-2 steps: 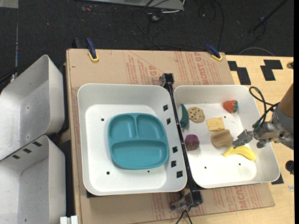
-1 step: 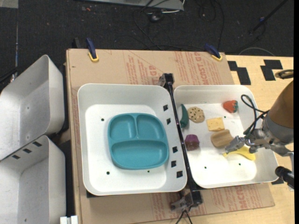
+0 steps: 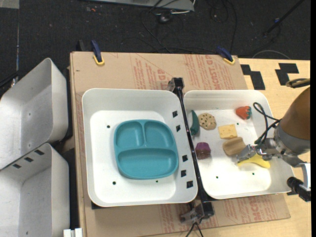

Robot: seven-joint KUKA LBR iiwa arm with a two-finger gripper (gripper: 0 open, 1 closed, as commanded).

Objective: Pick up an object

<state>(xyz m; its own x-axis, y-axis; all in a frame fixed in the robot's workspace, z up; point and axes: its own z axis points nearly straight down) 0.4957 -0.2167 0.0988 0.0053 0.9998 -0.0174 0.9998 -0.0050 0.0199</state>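
Note:
The right bin [image 3: 232,186] holds several small toy foods: a speckled cookie [image 3: 207,121], a teal piece [image 3: 194,123], a yellow cheese square [image 3: 227,131], a red fruit [image 3: 243,112], a purple piece [image 3: 203,149], a tan bread chunk [image 3: 232,145] and a yellow banana-like piece [image 3: 258,163]. My gripper [image 3: 245,155] is low in this bin, coming in from the right. It sits between the tan chunk and the yellow piece, touching or nearly touching both. I cannot see anything held in it.
In the left bin [image 3: 98,181] lies a teal divided plate [image 3: 145,148]. A black divider [image 3: 186,142] runs between the bins. Cables loop beside the wrist at the right bin's right side. Two more white bins [image 3: 29,112] stand off the bench at far left.

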